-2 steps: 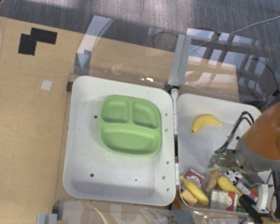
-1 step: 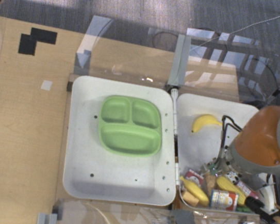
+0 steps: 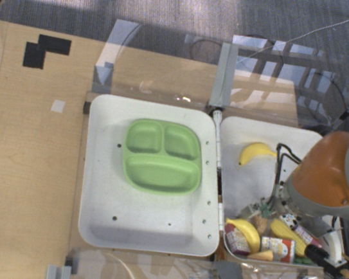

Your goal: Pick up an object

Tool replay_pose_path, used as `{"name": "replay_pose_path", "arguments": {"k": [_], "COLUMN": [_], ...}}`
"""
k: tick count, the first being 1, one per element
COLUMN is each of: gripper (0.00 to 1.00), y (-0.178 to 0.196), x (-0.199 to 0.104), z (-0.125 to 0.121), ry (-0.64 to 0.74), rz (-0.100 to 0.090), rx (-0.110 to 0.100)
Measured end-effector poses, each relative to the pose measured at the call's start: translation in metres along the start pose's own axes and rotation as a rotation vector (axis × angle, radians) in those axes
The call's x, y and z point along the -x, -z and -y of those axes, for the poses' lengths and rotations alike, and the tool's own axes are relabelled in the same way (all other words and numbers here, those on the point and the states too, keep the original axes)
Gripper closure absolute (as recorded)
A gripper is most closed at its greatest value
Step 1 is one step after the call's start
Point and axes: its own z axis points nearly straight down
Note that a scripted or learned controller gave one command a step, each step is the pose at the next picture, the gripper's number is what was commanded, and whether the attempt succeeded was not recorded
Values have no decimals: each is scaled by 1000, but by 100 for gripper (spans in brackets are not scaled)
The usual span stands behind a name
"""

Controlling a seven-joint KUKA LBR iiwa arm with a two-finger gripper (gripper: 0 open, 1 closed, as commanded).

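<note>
Two white bins sit side by side in the camera view. The left bin (image 3: 100,176) holds a green divided plate (image 3: 162,156) at its centre. The right bin (image 3: 246,179) has one banana (image 3: 255,151) lying alone toward its upper part, while a pile (image 3: 263,240) of bananas and small packages crowds the lower edge. The arm (image 3: 328,178) reaches in from the right, its wrist low over that pile, likely since it offers most targets. The gripper (image 3: 272,212) is hidden under the wrist, so its state cannot be told.

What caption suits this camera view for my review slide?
KUKA arm reaches into the right bin over clustered items near a banana; green divided plate lies in the left bin.
</note>
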Motion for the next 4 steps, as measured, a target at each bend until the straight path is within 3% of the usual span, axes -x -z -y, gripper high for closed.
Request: {"name": "replay_pose_path", "arguments": {"k": [1,2,3,4], "gripper": [0,0,100,100], "y": [92,-2,11,105], "x": [-32,-7,-7,-25], "z": [-45,1,-4,-70], "ry": [-147,83,83,173], "rz": [-16,-15,-12,-18], "rx": [-19,-10,1,-15]}}
